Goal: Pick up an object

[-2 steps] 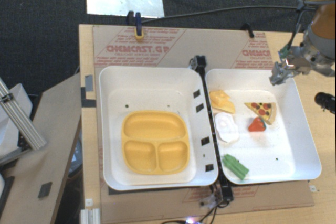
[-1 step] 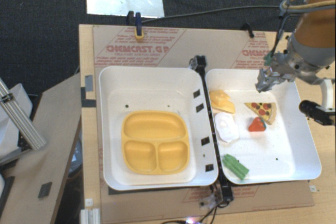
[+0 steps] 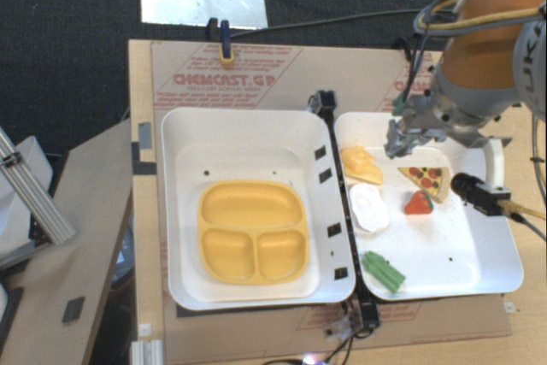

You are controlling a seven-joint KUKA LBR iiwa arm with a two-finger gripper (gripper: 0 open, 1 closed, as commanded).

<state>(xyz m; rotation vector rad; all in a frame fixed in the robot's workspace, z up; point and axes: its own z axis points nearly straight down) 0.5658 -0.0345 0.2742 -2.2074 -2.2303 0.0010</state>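
grey arm (image 3: 504, 38) with its orange band comes in from the right and hangs over the back of the right bin (image 3: 496, 269). gripper (image 3: 400, 145) sits low near the bin's rear left corner, just above the yellow food piece (image 3: 362, 165), but it's dark and small from this angle so i honestly cannot tell whether it's apart or together, or whether it's touching anything. nothing visibly held in it.

stuff in the right bin: the yellow piece lies just beside the divider between the bins, long axis running from back-left toward front-right. right below it is a white oval thing (image 3: 369, 208) (touching or nearly so), lengthwise front to back. pizza slice (image 3: 426, 179) lies in the middle, crust end to the right and its tip pointing left toward the gripper. red strawberry-looking piece (image 3: 418, 203) is just in front of the pizza. green piece (image 3: 383, 271) sits near the front left corner, angled from back-left to front-right.

left bin (image 3: 184, 141) has a yellow divided tray (image 3: 253, 231) lying flat in it, two small compartments toward the front.
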